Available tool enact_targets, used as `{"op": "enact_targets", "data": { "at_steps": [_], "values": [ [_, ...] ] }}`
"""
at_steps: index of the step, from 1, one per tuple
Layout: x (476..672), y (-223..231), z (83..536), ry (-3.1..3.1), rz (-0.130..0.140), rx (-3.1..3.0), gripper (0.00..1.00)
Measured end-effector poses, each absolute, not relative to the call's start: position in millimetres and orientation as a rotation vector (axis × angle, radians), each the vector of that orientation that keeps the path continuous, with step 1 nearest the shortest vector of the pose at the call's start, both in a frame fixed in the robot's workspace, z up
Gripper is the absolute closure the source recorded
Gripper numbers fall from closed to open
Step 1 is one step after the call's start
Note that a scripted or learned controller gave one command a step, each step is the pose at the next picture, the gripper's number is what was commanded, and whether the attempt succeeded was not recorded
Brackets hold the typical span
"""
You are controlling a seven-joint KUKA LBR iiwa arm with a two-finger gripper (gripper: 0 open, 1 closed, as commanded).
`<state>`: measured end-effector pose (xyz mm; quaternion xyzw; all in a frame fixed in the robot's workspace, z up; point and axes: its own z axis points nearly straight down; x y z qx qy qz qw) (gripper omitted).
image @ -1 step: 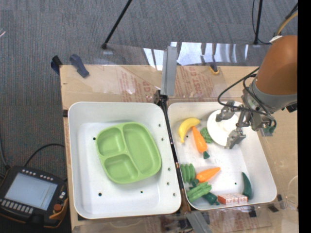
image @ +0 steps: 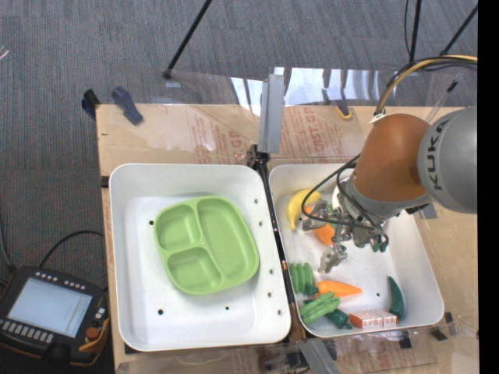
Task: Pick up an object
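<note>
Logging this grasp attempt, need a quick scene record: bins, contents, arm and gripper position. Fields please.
left bin: holds a green divided plate, three compartments, lying flat
right bin: holds toy food
banana: yellow, far left part of the right bin
carrot: orange, near side, beside green vegetables
dark green vegetable: near right corner
red-and-white box: against the near wall
arm: reaches in from the right, over the right bin
gripper: low over the bin's middle, near an orange item
grasp: nothing seen between its fingers
</note>
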<state>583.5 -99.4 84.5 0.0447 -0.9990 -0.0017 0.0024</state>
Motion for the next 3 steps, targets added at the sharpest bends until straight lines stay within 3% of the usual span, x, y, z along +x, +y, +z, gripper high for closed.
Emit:
{"op": "enact_targets", "data": {
  "at_steps": [1, 2, 3],
  "values": [
    [586.5, -97.3, 97.8, -3.141, -0.003, 0.151, 1.00],
    [645.9, 7.7, 191.2, -3.091, -0.006, -0.598, 1.00],
    [644.6, 5.8, 188.1, -3.085, -0.001, -0.600, 0.00]
  ]
}}
